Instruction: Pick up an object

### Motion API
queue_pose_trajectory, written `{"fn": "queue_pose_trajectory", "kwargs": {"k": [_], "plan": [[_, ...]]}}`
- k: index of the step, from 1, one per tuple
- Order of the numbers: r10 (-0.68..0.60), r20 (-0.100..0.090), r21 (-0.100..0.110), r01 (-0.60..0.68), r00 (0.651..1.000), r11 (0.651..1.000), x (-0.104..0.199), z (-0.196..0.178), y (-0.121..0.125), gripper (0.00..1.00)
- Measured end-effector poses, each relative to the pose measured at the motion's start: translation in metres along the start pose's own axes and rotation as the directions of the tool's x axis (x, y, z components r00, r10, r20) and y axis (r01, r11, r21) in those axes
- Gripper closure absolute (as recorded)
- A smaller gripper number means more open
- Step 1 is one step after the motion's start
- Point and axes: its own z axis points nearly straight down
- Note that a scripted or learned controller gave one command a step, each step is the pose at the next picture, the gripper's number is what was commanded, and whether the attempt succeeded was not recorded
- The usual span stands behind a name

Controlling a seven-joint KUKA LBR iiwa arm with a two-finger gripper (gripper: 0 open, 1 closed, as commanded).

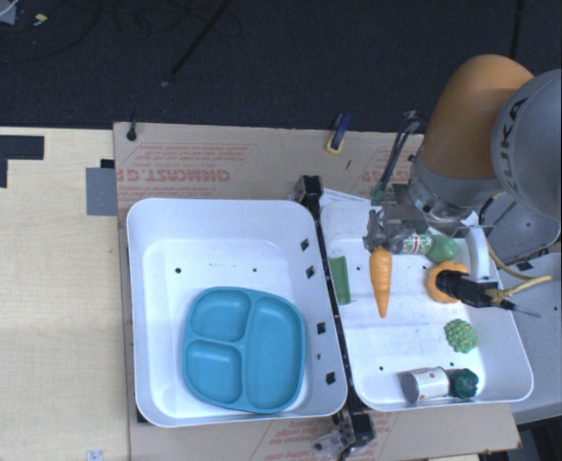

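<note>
An orange carrot (381,281) is in the right bin (511,377), its thick end up at my gripper (380,242) and its tip pointing toward the front of the bin. My gripper's dark fingers close around that thick end, so it is shut on the carrot. The grey arm with its orange band (473,113) reaches in from the right above it.
The right bin also holds a green strip (339,279) by the left wall, a green round piece (444,249), an orange piece (444,283), a knobbly green ball (460,335), a grey can (425,385) and a dark green ball (465,383). A blue divided plate (244,349) lies in the left bin (156,257).
</note>
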Motion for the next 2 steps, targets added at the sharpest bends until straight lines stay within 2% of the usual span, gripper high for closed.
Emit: {"fn": "queue_pose_trajectory", "kwargs": {"k": [1, 2], "plan": [[0.001, 0.001, -0.002, -0.001, 1.000, 1.000, -0.0161, -0.0102, -0.0023, 1.00], [-0.001, -0.001, 0.001, 0.001, 1.000, 1.000, -0.0072, -0.0139, -0.0095, 1.00]]}}
